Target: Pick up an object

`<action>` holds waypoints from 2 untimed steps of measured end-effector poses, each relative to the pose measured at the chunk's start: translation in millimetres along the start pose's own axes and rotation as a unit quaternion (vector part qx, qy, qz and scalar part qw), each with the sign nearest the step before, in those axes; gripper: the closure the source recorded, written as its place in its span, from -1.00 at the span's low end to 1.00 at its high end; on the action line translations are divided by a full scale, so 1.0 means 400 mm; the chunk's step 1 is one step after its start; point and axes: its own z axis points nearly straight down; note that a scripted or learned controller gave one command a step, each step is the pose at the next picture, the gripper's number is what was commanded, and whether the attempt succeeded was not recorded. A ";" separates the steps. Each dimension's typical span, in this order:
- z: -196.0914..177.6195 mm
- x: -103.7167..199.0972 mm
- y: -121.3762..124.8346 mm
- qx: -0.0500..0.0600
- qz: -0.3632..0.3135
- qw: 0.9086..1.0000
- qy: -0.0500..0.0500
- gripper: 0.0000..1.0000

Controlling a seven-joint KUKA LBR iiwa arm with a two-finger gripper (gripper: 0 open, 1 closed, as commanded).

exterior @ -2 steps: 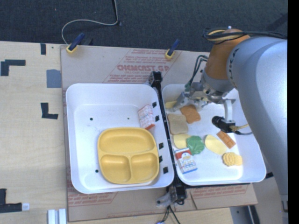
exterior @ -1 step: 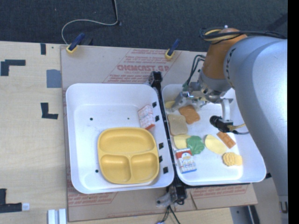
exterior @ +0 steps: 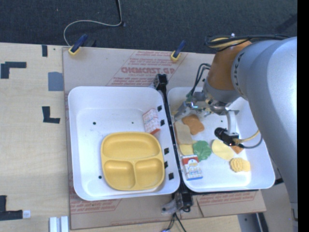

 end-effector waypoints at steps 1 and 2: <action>-0.001 -0.014 -0.052 -0.001 -0.001 1.000 0.000 -1.00; 0.000 -0.017 -0.030 0.000 -0.001 1.000 0.001 -1.00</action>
